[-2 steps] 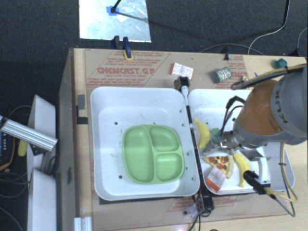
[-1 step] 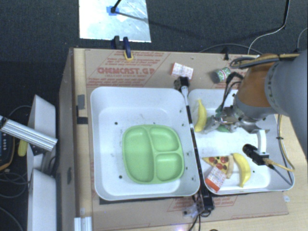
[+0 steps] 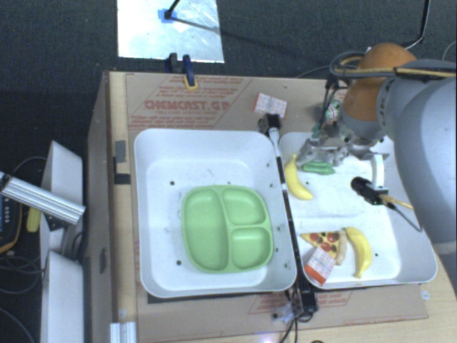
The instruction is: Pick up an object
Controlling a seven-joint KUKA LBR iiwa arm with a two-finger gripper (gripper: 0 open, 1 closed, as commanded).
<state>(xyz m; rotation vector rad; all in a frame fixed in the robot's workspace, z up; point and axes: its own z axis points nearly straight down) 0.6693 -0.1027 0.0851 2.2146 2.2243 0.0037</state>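
My gripper (image 3: 323,151) is low over the far end of the right bin (image 3: 414,263), with the grey arm and its orange band coming in from the right. A green pod-shaped object (image 3: 318,168) lies directly under the gripper, partly covered by it. Whether it is touched I cannot tell. A yellow banana (image 3: 296,179) lies just left of it along the bin's left wall. At the near end of the bin lie a pizza slice (image 3: 325,239), a second banana (image 3: 359,250) and a small red and white packet (image 3: 319,264).
The left bin (image 3: 153,191) holds a green divided plate (image 3: 227,227). A ridge (image 3: 282,191) separates the two bins. A white label (image 3: 270,105) lies on the cardboard behind the bins.
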